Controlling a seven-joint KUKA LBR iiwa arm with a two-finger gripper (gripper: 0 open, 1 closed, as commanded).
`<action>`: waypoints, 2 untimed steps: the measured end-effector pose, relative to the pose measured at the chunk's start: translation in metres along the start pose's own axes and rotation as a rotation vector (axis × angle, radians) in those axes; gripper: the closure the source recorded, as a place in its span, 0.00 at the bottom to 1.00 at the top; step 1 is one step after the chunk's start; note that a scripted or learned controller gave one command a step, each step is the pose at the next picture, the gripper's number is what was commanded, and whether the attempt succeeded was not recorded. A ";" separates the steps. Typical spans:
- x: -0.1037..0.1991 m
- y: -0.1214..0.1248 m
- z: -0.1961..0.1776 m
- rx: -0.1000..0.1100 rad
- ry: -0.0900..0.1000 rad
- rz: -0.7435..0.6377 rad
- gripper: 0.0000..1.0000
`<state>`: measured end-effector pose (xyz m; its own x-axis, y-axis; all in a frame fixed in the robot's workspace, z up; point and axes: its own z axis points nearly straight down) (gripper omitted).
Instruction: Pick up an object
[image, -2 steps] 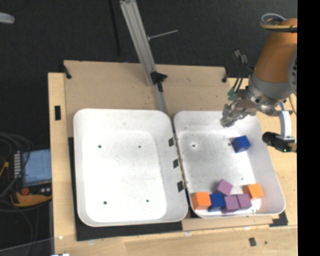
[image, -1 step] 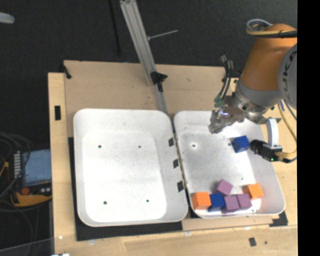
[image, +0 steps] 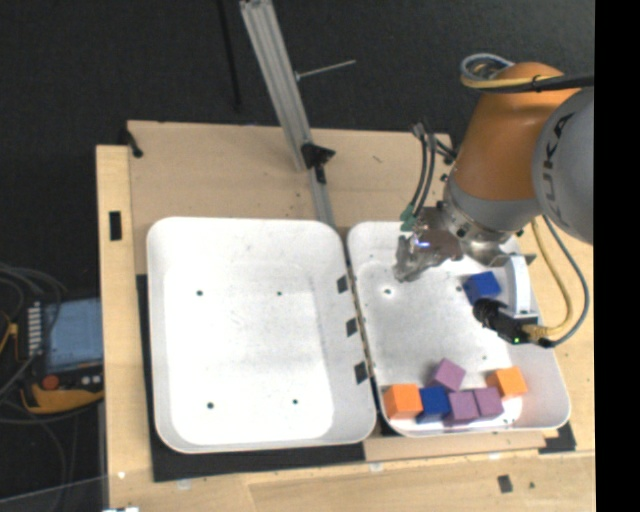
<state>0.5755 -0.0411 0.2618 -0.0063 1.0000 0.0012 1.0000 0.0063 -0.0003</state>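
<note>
Two white bins sit side by side on your desk (image: 230, 170). Your arm (image: 510, 150) reaches in from the right, wrist bent down over the far part of the right bin (image: 400, 330), with the tool (image: 410, 262) low near that bin's far left corner. You cannot tell how wide the tool stands. One blue block (image: 482, 286) lies just right of it; orange, blue and purple blocks (image: 450, 395) cluster along the near edge, well apart from the tool.

A metal pole (image: 285, 100) is seen slanting over the counter (image: 220, 170); a handheld pendant (image: 62, 350) is spotted left of the counter.
</note>
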 end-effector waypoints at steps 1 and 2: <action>0.048 -0.014 0.015 0.001 -0.001 0.000 1.00; 0.089 -0.034 0.018 0.000 0.000 0.000 1.00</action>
